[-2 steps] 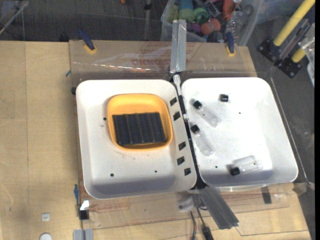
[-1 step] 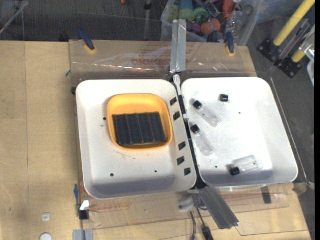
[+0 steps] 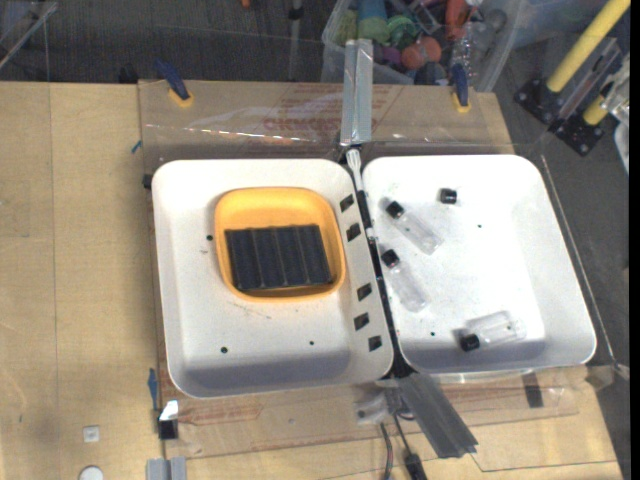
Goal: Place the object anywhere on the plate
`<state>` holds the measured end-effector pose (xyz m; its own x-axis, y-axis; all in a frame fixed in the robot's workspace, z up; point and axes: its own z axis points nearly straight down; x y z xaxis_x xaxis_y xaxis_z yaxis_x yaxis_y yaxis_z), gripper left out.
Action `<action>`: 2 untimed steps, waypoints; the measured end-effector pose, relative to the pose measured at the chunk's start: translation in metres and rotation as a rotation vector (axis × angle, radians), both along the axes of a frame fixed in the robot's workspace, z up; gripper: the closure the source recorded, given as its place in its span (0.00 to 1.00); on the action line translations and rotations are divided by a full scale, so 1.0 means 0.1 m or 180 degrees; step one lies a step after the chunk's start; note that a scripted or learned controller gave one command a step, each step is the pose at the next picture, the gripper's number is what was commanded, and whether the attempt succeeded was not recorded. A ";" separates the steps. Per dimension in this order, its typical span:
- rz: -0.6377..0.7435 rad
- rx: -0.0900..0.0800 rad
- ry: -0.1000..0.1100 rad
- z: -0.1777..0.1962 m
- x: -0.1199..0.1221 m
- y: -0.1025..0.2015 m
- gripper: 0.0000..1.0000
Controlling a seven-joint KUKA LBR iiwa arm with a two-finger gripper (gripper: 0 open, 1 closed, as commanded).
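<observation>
An orange-yellow square plate point(image 3: 275, 202) lies in the left white bin point(image 3: 190, 308), a little back of its middle. A black ribbed rectangular object point(image 3: 278, 256) lies flat on the plate and covers most of its floor. In the right white bin point(image 3: 525, 238) lie three clear vials with black caps: one near the back left point(image 3: 412, 226), one along the left wall point(image 3: 400, 280), and one at the front point(image 3: 490, 330). A small loose black cap point(image 3: 447, 196) sits near the back of that bin.
A ridge with black tabs point(image 3: 360, 268) divides the two bins. Behind the bench stands a clear tub of colourful toys point(image 3: 420, 13). Blue clamps point(image 3: 178, 90) hold a clear sheet at the back edge. Bare wooden benchtop point(image 3: 70, 268) lies to the left.
</observation>
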<state>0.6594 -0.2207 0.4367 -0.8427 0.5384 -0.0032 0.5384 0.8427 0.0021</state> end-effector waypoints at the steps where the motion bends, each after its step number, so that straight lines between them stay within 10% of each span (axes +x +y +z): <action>1: 0.1291 -0.0001 -0.0004 0.00 0.00 -0.01 1.00; 2: 0.2553 -0.0011 -0.0014 0.00 0.01 -0.01 1.00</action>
<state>0.6604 -0.2219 0.4368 -0.9728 -0.2313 -0.0080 -0.2313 0.9729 -0.0004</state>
